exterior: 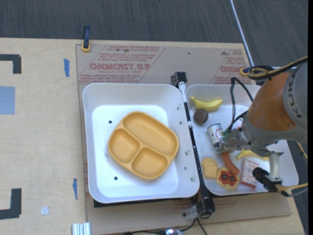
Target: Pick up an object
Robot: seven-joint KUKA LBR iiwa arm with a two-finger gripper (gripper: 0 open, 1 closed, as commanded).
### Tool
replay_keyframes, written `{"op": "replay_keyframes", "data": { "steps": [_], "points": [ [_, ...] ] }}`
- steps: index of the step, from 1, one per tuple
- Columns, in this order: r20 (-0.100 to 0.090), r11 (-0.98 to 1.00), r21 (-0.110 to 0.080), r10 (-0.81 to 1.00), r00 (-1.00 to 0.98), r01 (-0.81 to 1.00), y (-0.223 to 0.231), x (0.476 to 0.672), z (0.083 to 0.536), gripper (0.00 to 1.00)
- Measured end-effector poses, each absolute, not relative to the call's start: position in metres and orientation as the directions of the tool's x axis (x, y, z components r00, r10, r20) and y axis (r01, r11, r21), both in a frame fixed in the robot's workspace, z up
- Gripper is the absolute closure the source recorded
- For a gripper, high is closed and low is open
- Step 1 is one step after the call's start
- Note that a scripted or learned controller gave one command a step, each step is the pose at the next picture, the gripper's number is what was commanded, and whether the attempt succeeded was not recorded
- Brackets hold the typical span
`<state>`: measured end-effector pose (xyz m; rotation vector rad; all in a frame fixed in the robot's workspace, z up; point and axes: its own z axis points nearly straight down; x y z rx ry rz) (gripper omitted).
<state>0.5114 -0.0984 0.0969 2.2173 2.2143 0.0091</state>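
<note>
We cannot tell how the jaws stand: the gripper (pixel 229 142) is buried under the wrist, low over the right bin (pixel 288 168). It seems to sit just beside the can (pixel 214 133), with the red sausage (pixel 230 163) just near of it. Likely pick: the can. We should centre on it before closing, since clutter crowds the spot; a waffle (pixel 209 167) and a pizza piece (pixel 226 178) lie nearer, a banana (pixel 206 102) and a brown ball (pixel 200 115) farther. The left bin (pixel 93 131) holds a yellow tray (pixel 143 145).
</note>
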Motion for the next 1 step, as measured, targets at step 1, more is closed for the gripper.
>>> {"op": "replay_keyframes", "data": {
  "steps": [1],
  "points": [
    [0.001,0.001,0.001,1.000,-0.001,1.000,-0.0237,0.4800,0.1848,1.00]
  ]
}}
